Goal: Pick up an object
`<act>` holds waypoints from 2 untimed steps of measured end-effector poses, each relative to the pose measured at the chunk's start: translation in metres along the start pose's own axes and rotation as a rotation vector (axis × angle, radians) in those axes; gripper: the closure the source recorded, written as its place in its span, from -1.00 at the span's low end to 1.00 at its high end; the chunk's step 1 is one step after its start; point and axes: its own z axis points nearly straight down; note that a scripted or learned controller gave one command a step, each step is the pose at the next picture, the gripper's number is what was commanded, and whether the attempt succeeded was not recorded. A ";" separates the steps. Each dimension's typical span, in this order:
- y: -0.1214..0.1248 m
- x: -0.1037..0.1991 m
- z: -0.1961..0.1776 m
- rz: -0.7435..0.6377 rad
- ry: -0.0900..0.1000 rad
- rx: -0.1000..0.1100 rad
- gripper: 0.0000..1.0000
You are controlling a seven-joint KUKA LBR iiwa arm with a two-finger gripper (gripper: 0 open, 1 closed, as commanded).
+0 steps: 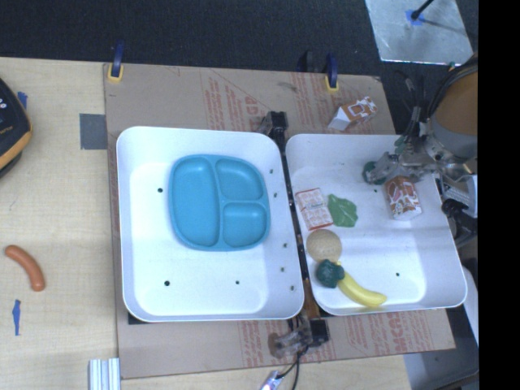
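1. White plastic forms the right bin (422,295), which holds the candidates for picking; the gripper (398,162) hangs over its upper part, at about one o'clock from the bin's middle, with the arm (455,116) entering from three o'clock.
2. The brown-and-white packet (402,197) lies just beside the gripper, at about six o'clock from it, its long axis running roughly twelve to six with a slight tilt. This appears the nearest object, so the coming move is judged a short descent toward six o'clock.
3. Whether the gripper is released or clenched cannot be told; nothing is visibly held.
4. Other objects lie toward eight o'clock from the gripper: a green piece (344,210), a red-and-white packet (313,209), a tan ball (323,243), a dark green item (329,274) and a banana (361,291).
5. The left bin (203,295) carries a blue divided tray (218,202).
6. Both bins rest on a cardboard sheet (203,96) clamped to a wooden bench (49,218); a sausage toy (26,266) lies at nine o'clock, and a small packet (353,113) at twelve o'clock, outside the bins.
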 end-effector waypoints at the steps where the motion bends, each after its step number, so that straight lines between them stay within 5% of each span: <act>1: 0.031 0.031 0.014 0.006 0.004 0.015 -1.00; 2: 0.036 0.031 -0.003 0.003 0.003 0.002 1.00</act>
